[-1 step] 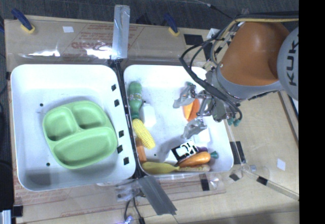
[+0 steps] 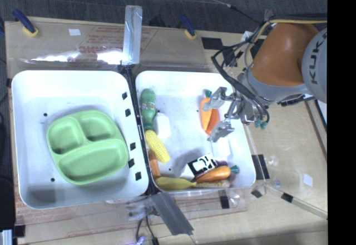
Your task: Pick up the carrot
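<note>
Straddling the carrot [image 2: 209, 115] in the right bin [image 2: 183, 80], the gripper [image 2: 221, 111] hangs spread.

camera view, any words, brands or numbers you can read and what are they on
"KU", the start of a cut-off brand name, reads vertically on the grey arm.
Faint red print on the clear sheet behind the bins: too blurred to read.
Black-and-white pattern on a small item in the right bin: unreadable.

the arm [image 2: 311, 66] bears partial lettering reading "ku"; nothing else is legible.
</note>
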`<state>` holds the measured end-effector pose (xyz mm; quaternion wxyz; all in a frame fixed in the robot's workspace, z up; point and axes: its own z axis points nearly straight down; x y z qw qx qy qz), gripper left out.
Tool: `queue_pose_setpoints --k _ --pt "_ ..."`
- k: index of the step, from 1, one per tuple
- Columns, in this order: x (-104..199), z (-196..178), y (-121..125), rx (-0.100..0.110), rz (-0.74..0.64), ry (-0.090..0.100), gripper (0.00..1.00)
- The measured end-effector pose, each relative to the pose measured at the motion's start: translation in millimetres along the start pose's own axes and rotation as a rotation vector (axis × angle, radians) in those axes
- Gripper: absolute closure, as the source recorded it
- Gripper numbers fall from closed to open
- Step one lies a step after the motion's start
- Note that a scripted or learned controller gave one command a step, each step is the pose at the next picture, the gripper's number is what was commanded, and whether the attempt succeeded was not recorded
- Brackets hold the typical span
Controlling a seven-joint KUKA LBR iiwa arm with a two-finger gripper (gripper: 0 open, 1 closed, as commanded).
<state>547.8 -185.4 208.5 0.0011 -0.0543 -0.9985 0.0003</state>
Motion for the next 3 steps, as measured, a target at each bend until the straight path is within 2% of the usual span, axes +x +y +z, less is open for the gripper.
queue_pose_setpoints --k 1,2,3 --pt "-38 109 -20 -0.001 0.270 0.002 0.00" --pt "-40 96 -18 0.000 0.261 -0.002 1.00" --pt "-39 49 33 -0.002 0.620 -0.005 1.00"
